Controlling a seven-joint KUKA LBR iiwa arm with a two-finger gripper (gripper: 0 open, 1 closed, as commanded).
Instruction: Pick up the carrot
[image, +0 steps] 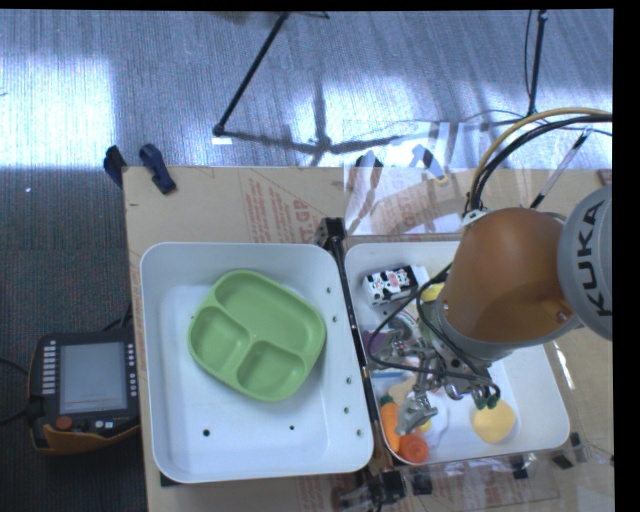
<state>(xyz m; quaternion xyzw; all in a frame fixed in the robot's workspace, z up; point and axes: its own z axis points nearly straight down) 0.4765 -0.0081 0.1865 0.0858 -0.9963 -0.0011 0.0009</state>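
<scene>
Under my arm sits a brown cardboard-topped desk (240, 200) w/ red print, carrying two shallow white plastic bins side by side. Beyond its far edge is grey ribbed carpet w/ bright light patches and thin black tripod legs (255, 70). Two blue clamps (150, 165) grip the desk's far left corner; a grey teach pendant w/ a screen (88, 385) lies on the floor to the left.

Left white bin (180, 440) holds a light green three-compartment plate (258, 335). Right white bin (545, 400) holds the clutter: a black-and-white patterned box (390, 283) near its far left corner, a yellow lemon-like fruit (494, 423) near the front.

Small orange carrot (392, 426), stubby, lies at the right bin's front left, beside the divider, next to a redder round piece at the rim.

My metal two-finger tool (420, 408) hangs just beside the carrot, touching or nearly; can't tell if it's apart or together.
</scene>
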